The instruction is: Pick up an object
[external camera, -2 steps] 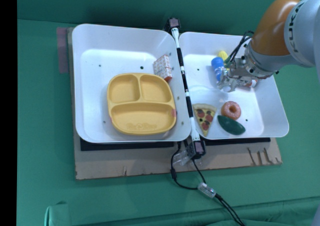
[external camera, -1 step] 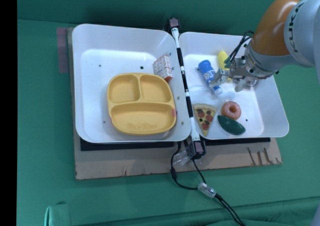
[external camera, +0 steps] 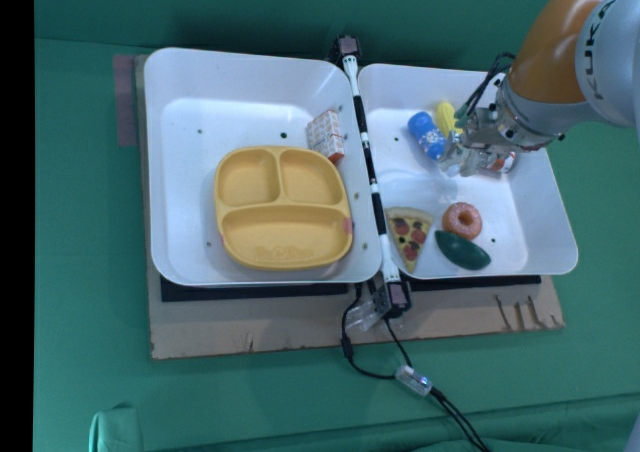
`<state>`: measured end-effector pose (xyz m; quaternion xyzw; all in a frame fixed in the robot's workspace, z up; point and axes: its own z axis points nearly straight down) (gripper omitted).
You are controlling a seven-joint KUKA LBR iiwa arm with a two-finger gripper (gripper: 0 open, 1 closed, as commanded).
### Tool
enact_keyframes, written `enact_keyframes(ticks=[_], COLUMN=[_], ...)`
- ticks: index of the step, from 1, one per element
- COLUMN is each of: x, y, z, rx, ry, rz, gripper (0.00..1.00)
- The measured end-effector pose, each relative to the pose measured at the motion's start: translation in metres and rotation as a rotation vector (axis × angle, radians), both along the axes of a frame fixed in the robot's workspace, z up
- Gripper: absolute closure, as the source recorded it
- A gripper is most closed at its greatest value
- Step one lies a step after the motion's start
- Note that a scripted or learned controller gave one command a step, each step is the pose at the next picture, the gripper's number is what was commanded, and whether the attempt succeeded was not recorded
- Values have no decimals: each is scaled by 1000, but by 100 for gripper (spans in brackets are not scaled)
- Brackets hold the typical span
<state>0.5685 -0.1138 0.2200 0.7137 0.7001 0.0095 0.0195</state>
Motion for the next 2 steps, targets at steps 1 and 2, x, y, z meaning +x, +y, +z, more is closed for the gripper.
enact_keyframes(ticks=[1, 2], x=[-3, -2], y=[21, 78], z=[194, 62], rx=[10, 13], ry=[28, 34], rz=[13, 15], gripper=[100, 100])
